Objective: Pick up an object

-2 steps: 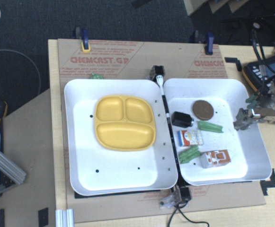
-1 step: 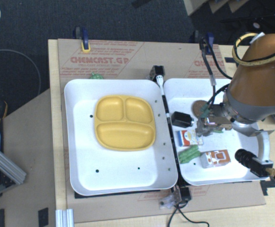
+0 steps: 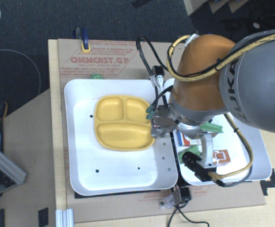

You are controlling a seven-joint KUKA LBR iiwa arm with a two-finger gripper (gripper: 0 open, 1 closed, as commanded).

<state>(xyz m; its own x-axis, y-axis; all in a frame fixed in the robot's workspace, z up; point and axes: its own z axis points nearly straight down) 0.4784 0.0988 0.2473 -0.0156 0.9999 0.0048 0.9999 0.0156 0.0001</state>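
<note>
A yellow divided plate [image 3: 122,123] lies flat in the left white bin [image 3: 83,145], toward its upper right. My gripper [image 3: 162,121] hangs low over the ridge between the two bins, right beside the plate's right edge. The big orange-banded wrist covers most of it from above. A small teal piece [image 3: 149,111] shows between the gripper and the plate's rim; I cannot tell what it is. In the right bin [image 3: 260,167] a green object [image 3: 211,127] pokes out from under the arm, near a white card with an orange-red square mark [image 3: 221,156].
The arm hides most of the right bin. A red and blue scrap [image 3: 185,140] peeks out under the wrist. Cardboard with red lettering [image 3: 99,59] lies behind the bins, with a blue and yellow clamp [image 3: 84,38] at its far edge.
</note>
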